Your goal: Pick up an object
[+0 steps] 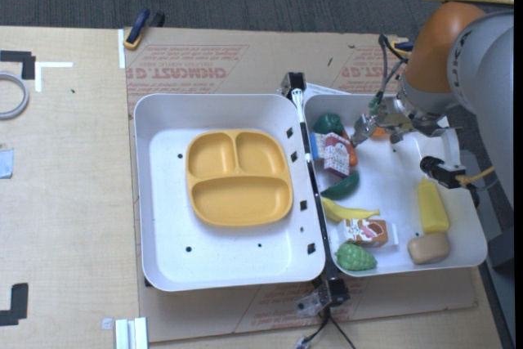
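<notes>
My gripper (365, 127) hangs over the far part of the right bin (462, 200), below the orange band of the arm. Just left of it lie a dark green toy vegetable (329, 124) and a red and white packet (336, 154). Nearer the front of the same bin are a green cucumber-like piece (344, 185), a yellow banana (346, 211), a small printed box (370, 232) and a green leafy toy (355, 257). A yellow block (431, 206) and a tan bread-like piece (428, 248) sit at the bin's right side. I see nothing held in the gripper.
The left bin (155, 176) holds a yellow divided plate (239, 177). A black divider with clips (306, 167) runs between the bins. The arm's grey body and cables (458, 172) cover the right bin's far right corner. Cardboard (188, 65) lies under both bins.
</notes>
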`<action>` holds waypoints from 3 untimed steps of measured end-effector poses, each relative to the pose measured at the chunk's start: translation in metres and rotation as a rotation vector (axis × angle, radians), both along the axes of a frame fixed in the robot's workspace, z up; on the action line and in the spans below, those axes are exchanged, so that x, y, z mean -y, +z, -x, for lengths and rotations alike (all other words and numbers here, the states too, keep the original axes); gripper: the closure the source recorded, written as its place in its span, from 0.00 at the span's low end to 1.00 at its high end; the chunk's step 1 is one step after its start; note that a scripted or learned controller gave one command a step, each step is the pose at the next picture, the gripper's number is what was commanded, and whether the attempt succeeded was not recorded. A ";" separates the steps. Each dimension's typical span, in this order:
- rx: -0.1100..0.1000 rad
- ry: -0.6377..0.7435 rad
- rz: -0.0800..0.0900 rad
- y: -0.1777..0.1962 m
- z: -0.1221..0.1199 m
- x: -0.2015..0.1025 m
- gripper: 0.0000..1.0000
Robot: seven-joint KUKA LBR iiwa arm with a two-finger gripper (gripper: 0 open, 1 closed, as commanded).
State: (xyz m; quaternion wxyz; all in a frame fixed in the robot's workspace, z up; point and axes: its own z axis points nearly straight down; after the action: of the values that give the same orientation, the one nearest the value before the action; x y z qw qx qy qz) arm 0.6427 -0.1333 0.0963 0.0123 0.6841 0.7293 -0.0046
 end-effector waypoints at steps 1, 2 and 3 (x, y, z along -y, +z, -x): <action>0.000 -0.045 0.000 0.000 0.000 -0.002 0.00; 0.001 -0.030 0.002 0.000 0.001 -0.003 0.00; 0.002 0.026 0.003 0.000 0.000 -0.002 0.00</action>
State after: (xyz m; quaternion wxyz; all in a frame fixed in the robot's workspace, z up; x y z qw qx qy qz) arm 0.6422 -0.1309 0.0967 0.0143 0.6747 0.7380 -0.0050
